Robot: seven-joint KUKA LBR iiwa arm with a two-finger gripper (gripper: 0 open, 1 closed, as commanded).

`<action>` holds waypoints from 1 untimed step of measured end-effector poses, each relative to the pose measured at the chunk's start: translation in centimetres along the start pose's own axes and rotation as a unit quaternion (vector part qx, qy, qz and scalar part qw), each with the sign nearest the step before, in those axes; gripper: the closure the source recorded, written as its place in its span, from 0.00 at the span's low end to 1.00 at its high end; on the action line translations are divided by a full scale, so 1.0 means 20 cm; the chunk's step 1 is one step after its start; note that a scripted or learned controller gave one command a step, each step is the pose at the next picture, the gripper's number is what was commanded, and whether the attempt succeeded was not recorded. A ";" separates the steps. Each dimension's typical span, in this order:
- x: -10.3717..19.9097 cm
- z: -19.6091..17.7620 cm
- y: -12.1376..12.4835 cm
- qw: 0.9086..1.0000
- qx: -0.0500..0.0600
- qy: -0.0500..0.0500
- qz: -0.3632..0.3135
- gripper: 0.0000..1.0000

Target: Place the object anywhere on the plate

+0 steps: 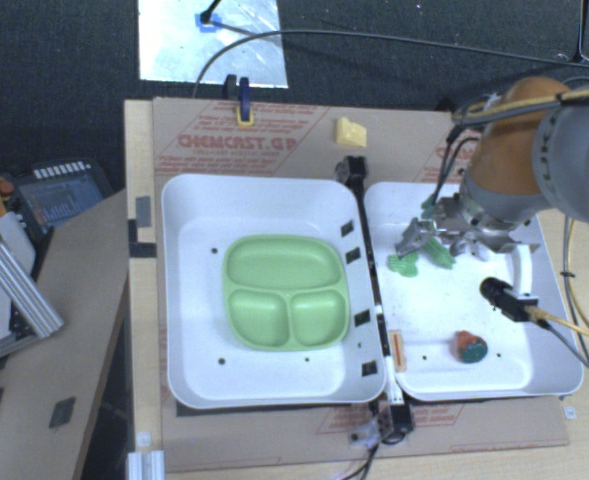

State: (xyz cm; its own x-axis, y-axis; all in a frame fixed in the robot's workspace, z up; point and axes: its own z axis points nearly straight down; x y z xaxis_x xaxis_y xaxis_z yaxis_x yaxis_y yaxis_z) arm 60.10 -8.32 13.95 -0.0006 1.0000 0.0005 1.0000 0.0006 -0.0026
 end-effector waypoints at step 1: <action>0.00 0.26 0.00 1.000 0.000 0.000 0.000 0.00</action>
